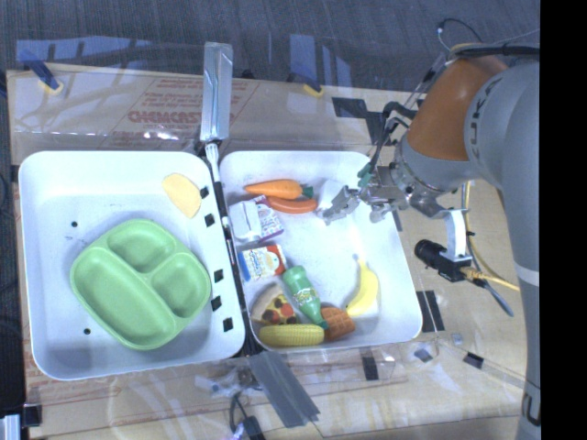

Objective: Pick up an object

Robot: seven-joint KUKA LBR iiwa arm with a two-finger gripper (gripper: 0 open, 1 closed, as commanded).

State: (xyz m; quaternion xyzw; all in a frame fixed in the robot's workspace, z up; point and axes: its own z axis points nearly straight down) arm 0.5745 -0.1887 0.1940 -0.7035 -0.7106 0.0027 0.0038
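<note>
I had the gripper (353, 200) hanging low over the right bin (390, 287), just right of the carrot (273, 189), which lay at the bin's far side, touching a second orange piece (292, 205). Whether its fingers were spread or closed I could not tell. To do it well, I judged, it should shift left and straddle the carrot across its narrow width. The carrot was orange, tapered, with a green top.

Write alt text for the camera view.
A grey arm's gripper hovers in the right white bin beside an orange toy carrot, above a yellow banana. The left white bin holds a green divided plate.
</note>
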